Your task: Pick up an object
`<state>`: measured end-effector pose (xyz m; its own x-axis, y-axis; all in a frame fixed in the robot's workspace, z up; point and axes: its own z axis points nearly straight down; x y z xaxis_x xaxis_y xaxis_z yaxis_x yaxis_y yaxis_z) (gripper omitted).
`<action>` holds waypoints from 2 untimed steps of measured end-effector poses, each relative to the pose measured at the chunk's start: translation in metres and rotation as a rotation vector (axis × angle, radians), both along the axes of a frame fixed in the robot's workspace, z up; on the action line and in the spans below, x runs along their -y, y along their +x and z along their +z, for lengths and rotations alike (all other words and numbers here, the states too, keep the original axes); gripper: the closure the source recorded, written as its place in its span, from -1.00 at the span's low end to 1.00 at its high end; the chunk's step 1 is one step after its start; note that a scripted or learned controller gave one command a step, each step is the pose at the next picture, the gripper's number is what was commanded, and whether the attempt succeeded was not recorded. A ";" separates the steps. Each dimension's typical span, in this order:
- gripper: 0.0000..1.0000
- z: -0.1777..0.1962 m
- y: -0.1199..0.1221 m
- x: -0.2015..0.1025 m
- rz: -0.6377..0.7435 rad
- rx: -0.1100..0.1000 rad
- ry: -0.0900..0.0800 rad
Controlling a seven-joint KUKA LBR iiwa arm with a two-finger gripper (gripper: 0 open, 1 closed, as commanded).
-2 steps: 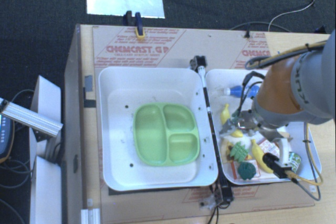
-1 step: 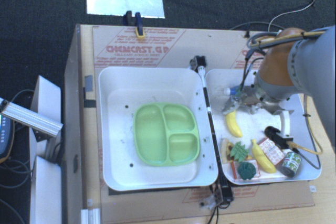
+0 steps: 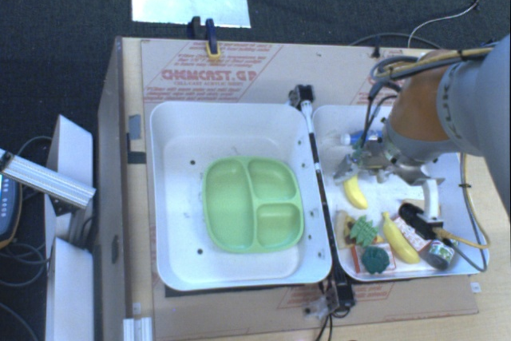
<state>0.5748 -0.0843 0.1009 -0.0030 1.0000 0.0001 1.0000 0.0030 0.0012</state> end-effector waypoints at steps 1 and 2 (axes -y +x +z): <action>1.00 0.011 0.001 0.000 0.002 0.002 0.000; 1.00 0.085 0.024 -0.056 0.002 0.003 0.001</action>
<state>0.5984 -0.0283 0.1855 -0.0046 1.0000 0.0009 1.0000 0.0046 0.0039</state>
